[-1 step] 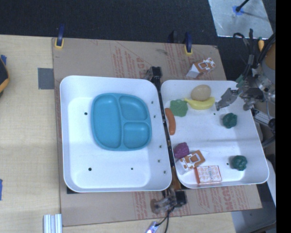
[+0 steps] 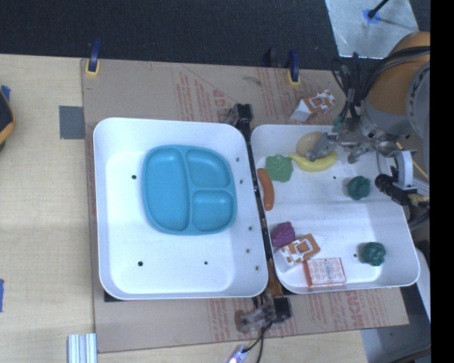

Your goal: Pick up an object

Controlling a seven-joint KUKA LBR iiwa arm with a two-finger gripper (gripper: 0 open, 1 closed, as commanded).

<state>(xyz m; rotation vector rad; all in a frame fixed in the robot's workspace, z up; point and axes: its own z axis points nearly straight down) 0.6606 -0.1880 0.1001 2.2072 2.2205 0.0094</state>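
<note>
My gripper (image 2: 323, 148) sits low over the banana (image 2: 315, 162) at the right bin's (image 2: 397, 225) far edge; whether I am open or closed, I cannot tell. Nothing is lifted yet, so the pick remains. Around me: two dark green balls (image 2: 358, 187), one carrot (image 2: 266, 189), one blue tray (image 2: 188, 189).

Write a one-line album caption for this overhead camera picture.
Robot arm's gripper reaches over a yellow banana among toys in the right bin; blue tray sits left.
</note>
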